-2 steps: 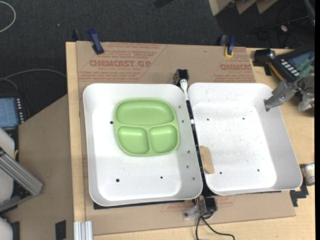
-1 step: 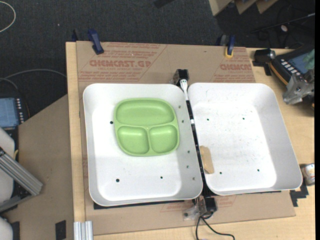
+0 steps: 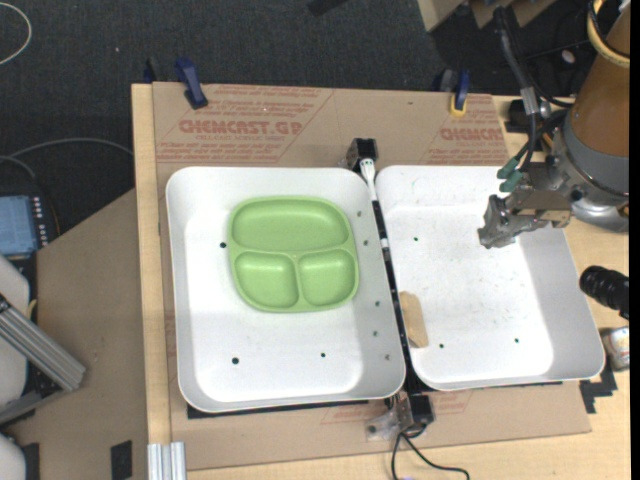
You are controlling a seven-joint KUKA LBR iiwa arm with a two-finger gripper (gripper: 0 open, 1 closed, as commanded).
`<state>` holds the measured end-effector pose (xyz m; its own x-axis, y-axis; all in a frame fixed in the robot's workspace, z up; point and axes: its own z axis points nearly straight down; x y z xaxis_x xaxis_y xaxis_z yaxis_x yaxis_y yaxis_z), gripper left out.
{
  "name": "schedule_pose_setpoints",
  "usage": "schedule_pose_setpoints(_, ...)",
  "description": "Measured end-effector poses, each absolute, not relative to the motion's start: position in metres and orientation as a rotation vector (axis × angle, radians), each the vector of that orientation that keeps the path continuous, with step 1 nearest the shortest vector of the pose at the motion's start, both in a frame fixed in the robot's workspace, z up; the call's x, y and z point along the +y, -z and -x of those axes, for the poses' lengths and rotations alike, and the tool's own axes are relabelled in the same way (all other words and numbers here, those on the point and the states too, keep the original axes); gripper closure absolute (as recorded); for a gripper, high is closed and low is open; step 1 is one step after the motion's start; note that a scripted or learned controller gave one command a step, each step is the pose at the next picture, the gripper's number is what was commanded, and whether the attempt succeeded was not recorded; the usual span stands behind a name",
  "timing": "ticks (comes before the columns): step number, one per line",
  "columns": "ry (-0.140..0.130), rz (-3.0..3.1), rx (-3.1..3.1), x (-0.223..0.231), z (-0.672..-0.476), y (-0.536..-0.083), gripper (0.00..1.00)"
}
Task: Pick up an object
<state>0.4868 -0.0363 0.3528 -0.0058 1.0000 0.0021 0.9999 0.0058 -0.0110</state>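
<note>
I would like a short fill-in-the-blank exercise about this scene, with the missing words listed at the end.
1. The green plate lies in the ____ bin.
2. The plate is divided into ____ compartments.
3. The claw hangs above the ____ bin.
4. The colour of both bins is ____.

Missing words: left; three; right; white

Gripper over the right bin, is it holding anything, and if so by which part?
Nothing is held. The gripper hangs over the right bin with no object between its fingers; the green divided plate lies alone in the left bin.
</note>
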Motion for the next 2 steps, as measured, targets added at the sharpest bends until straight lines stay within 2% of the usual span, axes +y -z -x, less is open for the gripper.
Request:
schedule_pose_setpoints(1,-0.003,2.21,-2.226,0.031,-0.479,-0.342,1.0)
schedule_pose_setpoints(2,0.01,2.208,-2.236,0.143,-0.479,-0.377,1.0)
